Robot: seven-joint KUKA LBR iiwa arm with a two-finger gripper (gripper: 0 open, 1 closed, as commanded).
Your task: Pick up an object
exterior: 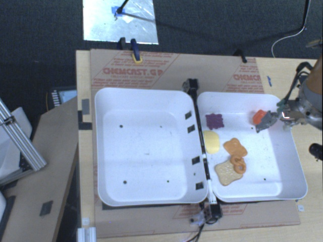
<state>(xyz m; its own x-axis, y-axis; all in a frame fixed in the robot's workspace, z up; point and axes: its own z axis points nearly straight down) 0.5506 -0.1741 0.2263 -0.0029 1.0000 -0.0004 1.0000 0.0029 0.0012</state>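
Observation:
The right bin (282, 185) holds several small objects. An orange-red piece (258, 116) lies near its far right side. My gripper (264, 123) reaches in from the right, low over the bin, with its tip right beside that piece on the near side; whether they touch is unclear. A purple piece (214, 120) sits near the bin's left wall, with a pale yellow piece (212, 142) just in front of it. Nearer the front lie an orange pretzel-like piece (234, 147), a small orange ring (238, 166) and a tan bread-shaped slice (227, 173).
The left bin (146, 150) stands beside the right one, joined along a black-clipped divider (198, 135). The arm's wrist (305, 107) hangs over the right bin's right rim. A silver sheet (120, 14) lies beyond the bench, and a cable (290, 34) runs at the far right.

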